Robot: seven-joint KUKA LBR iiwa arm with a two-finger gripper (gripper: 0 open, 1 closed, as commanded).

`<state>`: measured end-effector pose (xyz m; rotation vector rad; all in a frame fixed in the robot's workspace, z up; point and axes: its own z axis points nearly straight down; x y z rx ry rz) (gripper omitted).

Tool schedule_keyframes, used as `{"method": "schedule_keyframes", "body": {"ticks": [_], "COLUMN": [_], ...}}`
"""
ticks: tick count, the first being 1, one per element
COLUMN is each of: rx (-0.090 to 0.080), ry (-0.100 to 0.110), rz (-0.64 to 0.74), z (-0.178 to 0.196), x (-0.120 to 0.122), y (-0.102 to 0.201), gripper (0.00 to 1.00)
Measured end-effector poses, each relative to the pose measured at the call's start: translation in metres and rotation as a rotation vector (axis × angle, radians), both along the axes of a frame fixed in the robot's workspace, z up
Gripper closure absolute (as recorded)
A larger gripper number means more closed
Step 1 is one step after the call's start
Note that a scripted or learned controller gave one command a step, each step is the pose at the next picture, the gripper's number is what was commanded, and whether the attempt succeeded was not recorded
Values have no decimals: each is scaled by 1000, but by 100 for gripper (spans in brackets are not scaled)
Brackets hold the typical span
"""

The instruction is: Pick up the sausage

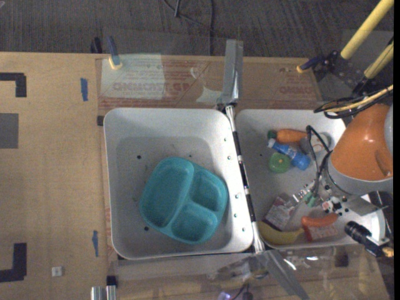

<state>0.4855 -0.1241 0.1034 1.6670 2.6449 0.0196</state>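
The desk (50,186) carries two white bins; the right bin (250,130) holds the arm (365,145) and small clutter. The sausage (319,220) lies at its near edge beside a banana (279,235). The end effector (317,195) hovers just above it, state I cannot tell; a good grasp would straddle the sausage's middle, clear of the packet (282,212).

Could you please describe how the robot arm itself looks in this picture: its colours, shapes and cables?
The grey robot arm with a rounded orange band enters from the right of the camera view. Thin black cables loop around it near the wrist. Below the band sit white and metal parts with small coloured wires and a black cylindrical piece. The end effector is too small and blurred to describe.
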Motion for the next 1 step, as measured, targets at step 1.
{"method": "schedule_keyframes", "body": {"ticks": [1], "rx": [-4], "ry": [16], "rz": [69], "z": [54], "x": [29], "y": [-5], "gripper": [100]}}
